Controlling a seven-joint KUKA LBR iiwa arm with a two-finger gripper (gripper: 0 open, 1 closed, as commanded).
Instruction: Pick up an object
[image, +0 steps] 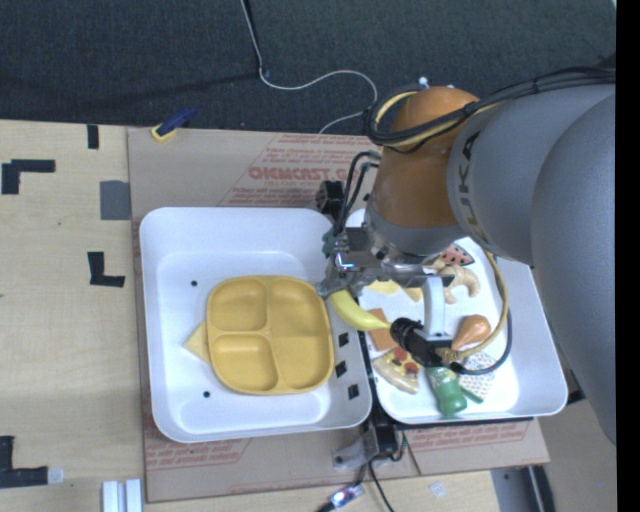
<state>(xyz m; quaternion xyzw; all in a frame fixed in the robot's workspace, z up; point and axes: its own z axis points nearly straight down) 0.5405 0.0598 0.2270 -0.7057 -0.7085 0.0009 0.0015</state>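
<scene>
Yellow banana (358, 313) lies on the divide between the two bins, its long axis running down and to the right, just below the gripper (345, 262). Whether that claw is parted or closed I cannot tell; the wrist hides it.

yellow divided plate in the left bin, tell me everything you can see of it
The yellow divided plate looks like matte plastic, rounded-square, with three compartments: two side by side at the far end, one nearer. It lies flat, right side up, on the floor of the left bin, slightly rotated. A yellow corner pokes out under its left edge.
</scene>
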